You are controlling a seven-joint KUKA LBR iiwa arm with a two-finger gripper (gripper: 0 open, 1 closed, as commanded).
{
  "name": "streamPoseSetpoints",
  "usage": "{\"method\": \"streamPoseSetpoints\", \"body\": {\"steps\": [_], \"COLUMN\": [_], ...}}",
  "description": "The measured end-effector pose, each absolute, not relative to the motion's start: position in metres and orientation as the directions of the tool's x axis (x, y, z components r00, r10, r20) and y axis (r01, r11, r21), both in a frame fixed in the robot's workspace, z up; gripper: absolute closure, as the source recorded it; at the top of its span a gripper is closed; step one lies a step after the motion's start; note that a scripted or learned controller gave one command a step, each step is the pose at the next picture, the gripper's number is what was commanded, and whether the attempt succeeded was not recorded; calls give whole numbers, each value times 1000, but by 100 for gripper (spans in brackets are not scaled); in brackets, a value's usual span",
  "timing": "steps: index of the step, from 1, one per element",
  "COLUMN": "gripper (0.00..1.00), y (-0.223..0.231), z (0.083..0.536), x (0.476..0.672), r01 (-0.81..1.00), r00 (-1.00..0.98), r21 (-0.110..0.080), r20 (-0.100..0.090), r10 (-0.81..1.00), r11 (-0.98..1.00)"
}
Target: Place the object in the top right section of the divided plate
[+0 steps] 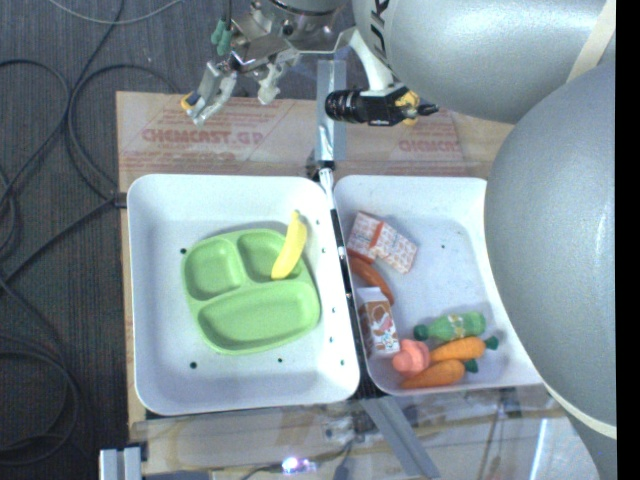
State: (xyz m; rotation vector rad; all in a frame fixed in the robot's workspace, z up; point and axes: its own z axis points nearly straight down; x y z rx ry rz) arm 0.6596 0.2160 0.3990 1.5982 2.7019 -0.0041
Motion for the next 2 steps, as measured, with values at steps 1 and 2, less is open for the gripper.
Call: {"method": "streamPoseSetpoints", "body": {"steps": [1, 2], "gripper": [0, 0], "y": [186, 186], "z": [434, 434], "x": [668, 669], "r01": [945, 945], "r00": [-328, -327], "r21": [-1, -1], "r20": [-3, -4], "r10": [945, 945], "r11": [328, 327]}}
